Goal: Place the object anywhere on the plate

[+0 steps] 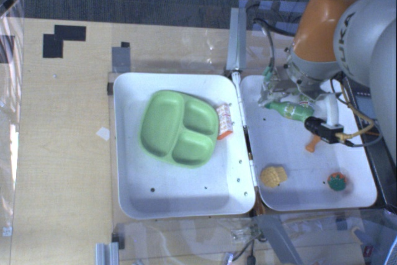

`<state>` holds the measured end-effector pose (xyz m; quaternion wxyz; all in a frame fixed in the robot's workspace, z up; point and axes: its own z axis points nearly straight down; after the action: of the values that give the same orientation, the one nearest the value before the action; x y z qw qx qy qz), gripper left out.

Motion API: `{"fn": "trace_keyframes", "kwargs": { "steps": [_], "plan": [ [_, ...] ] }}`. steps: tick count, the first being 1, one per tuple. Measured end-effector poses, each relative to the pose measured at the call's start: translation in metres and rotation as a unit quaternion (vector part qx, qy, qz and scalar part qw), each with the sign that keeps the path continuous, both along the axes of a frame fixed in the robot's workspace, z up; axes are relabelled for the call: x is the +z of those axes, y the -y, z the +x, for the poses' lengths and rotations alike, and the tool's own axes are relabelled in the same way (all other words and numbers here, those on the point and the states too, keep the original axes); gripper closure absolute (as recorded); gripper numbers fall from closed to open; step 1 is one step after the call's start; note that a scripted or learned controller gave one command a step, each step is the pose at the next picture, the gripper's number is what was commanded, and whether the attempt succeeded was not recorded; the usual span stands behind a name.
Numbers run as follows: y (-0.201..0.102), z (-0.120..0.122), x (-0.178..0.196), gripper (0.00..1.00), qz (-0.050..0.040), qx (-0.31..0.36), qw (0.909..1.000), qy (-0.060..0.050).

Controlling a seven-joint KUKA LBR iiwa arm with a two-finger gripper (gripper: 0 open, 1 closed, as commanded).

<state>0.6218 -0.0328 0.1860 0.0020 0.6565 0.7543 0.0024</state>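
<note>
Packet (224, 120) beside plate (178, 128) (touching)

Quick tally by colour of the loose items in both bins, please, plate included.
Green: 3, plate, bottle, small round item
Yellow: 1, corn piece
Orange: 1, small piece
Red-and-white: 1, packet
Total: 6

Left white bin (133, 195) has a small snack packet (224, 120) by its right wall; right white bin (366, 195) holds yellow corn toy (273, 175), orange carrot-like pc (312, 144), & red-green round toy (337, 182) nr front right corner.
</note>
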Motion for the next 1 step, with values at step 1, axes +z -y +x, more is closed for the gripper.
{"fn": "trace_keyframes", "kwargs": {
  "steps": [1],
  "plan": [
    [-0.1032,-0.0146,-0.0008,1.00,-0.0003,0.089,0.9960,-0.001]
  ]
}}
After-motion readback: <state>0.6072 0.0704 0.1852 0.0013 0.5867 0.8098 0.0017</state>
